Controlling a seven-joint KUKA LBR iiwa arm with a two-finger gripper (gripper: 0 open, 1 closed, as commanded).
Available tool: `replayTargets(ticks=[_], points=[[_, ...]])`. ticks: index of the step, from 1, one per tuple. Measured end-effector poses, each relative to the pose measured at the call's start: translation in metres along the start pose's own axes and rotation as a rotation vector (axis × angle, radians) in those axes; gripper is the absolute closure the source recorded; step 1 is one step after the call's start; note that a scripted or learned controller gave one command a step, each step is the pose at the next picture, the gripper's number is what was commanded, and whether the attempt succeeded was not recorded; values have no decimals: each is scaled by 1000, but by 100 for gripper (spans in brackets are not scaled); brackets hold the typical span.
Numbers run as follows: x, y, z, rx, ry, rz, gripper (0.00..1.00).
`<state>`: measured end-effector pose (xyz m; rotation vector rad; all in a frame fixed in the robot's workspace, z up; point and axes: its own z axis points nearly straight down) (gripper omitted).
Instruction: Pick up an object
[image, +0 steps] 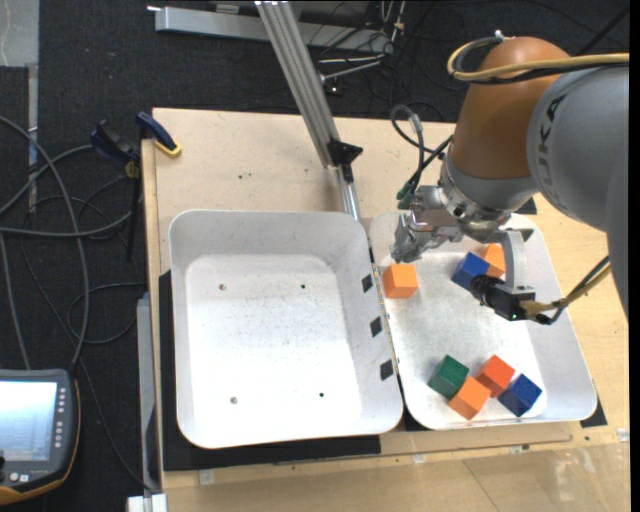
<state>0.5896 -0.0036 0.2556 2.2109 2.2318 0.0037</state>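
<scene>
My gripper (410, 243) hangs over the far left part of the right bin (440, 322), under the grey arm with its orange band. An orange cube (401, 280) lies on the bin floor just in front of and below the gripper, close to the bin's left wall. Whether the gripper touches the cube I cannot tell. A blue cube (469, 270) and an orange block (493, 260) lie to the right, partly hidden by the wrist.
Near the right bin's front edge lie a green cube (449, 375), two orange cubes (497, 372) (469, 398) and a blue cube (519, 394). The left bin (265, 325) stands beside it. A slanted metal pole (305, 85) rises behind the bins.
</scene>
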Motion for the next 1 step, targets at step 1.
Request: replayTargets(ticks=[1], points=[[56,8,16,3,-1,1,100]])
